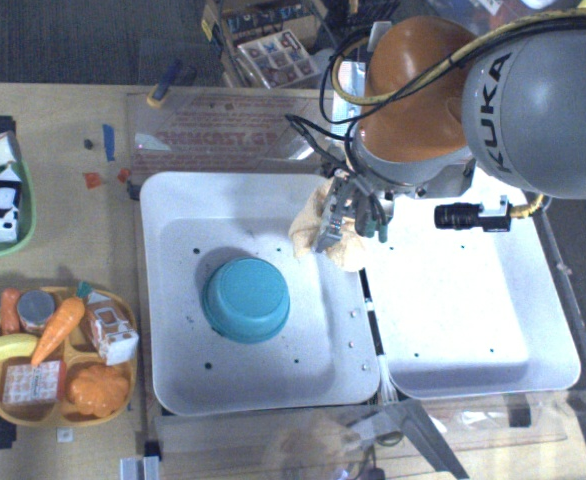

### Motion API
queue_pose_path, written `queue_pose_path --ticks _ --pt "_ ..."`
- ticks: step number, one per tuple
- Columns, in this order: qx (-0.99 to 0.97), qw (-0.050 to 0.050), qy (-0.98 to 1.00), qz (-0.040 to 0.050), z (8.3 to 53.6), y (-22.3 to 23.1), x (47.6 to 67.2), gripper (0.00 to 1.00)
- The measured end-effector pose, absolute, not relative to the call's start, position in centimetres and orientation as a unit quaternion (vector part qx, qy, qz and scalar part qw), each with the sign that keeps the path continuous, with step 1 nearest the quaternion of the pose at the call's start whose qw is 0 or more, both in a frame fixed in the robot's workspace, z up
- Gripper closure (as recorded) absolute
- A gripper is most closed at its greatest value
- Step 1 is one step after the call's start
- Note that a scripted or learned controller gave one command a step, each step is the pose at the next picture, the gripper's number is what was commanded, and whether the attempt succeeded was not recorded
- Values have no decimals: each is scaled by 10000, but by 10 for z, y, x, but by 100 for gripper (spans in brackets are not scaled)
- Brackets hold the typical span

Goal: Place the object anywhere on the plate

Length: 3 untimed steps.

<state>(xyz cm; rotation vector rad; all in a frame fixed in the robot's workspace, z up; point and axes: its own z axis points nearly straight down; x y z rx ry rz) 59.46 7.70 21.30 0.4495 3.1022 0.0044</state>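
My gripper point(348, 223) pinches the beige lump point(318, 230) at the bin's point(163, 208) rim, well off the blue plate point(247, 299); weak hold, it may drop short.

I read the two bins point(163, 218) as smooth white plastic, faintly glossy where light pools in the right one. Blue plate point(247, 299): matt plastic, even colour, no sheen. Beige object point(311, 230) by the hand point(353, 223): soft, crumpled look, like cloth or foam; I cannot tell which. Hand looks like dull metal. Arm shell grey, smooth, satin; orange band glossy. Worktop point(63, 178) pale wood, matt.
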Motion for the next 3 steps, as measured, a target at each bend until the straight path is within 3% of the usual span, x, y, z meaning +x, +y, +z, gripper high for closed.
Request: queue_pose_path --ticks 1,2,3 --pt "-13 40 10000 16 215 132 605 100" --pt "-20 37 10000 19 222 180 625 100" --pt "-18 42 10000 20 223 180 626 0"
